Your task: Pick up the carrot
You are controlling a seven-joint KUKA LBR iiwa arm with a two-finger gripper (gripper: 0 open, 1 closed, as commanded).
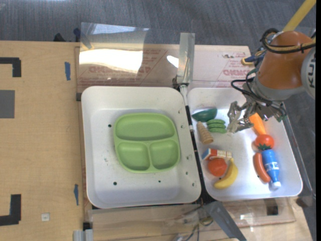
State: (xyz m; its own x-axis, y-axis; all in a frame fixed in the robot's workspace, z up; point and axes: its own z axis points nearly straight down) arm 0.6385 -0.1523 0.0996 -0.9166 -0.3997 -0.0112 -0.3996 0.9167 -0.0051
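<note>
Approach step: gripper [244,118] hangs over the right bin [296,185] near its far edge, fingers spread wide with nothing between them. Carrot [258,124] lies just beside them, toward the bin's right wall, apparently untouched. Next move likely needs a shift over the carrot, descent, closing. Count: one carrot, one banana [228,175], one blue bottle [271,167], one green divided plate [146,142] in the left bin [95,149].

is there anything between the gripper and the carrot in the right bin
Nothing visible does. The gripper hangs over the right bin just left of the carrot, with bare bin floor between them. The tomato touches the carrot's lower end, and the green pieces lie on the gripper's far side.
</note>
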